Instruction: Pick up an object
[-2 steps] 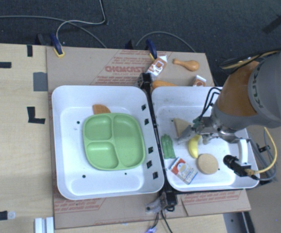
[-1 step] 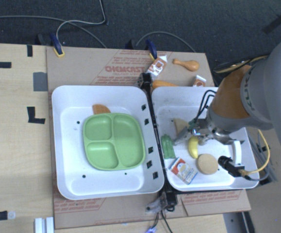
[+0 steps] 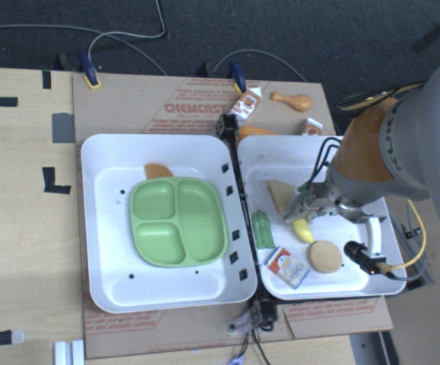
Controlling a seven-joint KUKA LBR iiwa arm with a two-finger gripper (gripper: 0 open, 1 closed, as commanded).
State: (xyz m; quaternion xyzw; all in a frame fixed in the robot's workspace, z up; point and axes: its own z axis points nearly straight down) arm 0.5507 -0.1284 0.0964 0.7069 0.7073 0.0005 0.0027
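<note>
The claw (image 3: 302,210) is down in the right bin (image 3: 371,284), its dark fingers low over a yellow piece (image 3: 302,230), which lies just under and a little toward the bin's near wall from the tips. How far the fingers are spread cannot be told from this angle, nor whether they touch the yellow piece; nothing is seen clamped between them. Just left of the claw lies a tan wedge (image 3: 280,195), its point aimed at the fingers. Further left, against the bin's left wall, is a green piece (image 3: 262,230). Beyond the yellow piece, toward the near wall, sits a round tan bun (image 3: 326,256), and left of the bun a small red-and-white packet (image 3: 285,266). The arm (image 3: 375,154), with its orange band, rises from the claw toward the right. Across the shared wall from the claw, the left bin (image 3: 102,226) holds a green divided plate (image 3: 178,221) near its middle, and an orange chip (image 3: 159,171) pokes out from under the plate's far edge.
</note>
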